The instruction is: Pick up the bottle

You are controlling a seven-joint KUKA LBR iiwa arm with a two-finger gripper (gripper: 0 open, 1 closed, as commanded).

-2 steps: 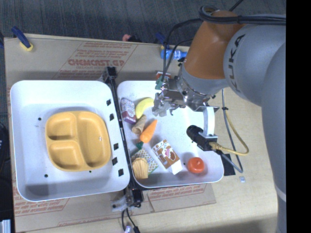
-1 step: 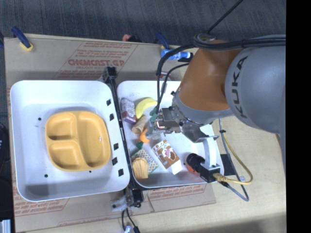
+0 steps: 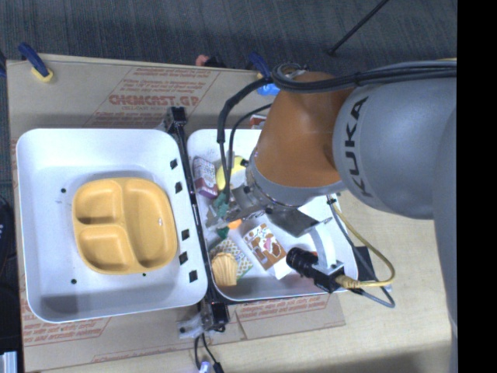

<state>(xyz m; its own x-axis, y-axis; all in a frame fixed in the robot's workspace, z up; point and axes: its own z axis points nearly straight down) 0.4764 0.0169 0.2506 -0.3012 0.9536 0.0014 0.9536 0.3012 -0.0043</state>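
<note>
- Over the right bin [image 3: 206, 140], camera view: the grey arm [image 3: 388, 146] with its orange band [image 3: 299, 130] reaches in from the right and covers most of that bin's floor.
- Under the wrist, dark parts of the gripper [image 3: 238, 202] sit low over the clutter near the bin's left wall. How far the claw is open, and whether it has hold of anything: cannot tell, the wrist hides it.
- Task item, the bottle: cannot pick it out with certainty. Possible match: a small pale thing with a purple label [image 3: 205, 171] lying against the right bin's left wall, just beyond the gripper; too small to confirm.
- Other right-bin contents: yellow piece [image 3: 221, 176] beside the labelled thing; green scrap [image 3: 222, 205] and orange bit [image 3: 233, 225] just beside the gripper; printed card [image 3: 264, 245], tilted, nearer the front; ridged yellow lump [image 3: 225, 268] at the front left corner.
- Across in the left bin [image 3: 46, 169]: yellow divided plate [image 3: 124, 224], three compartments, lying flat near the middle, well apart from the gripper.
- Both bins rest on brown cardboard [image 3: 155, 92] with red print.
</note>
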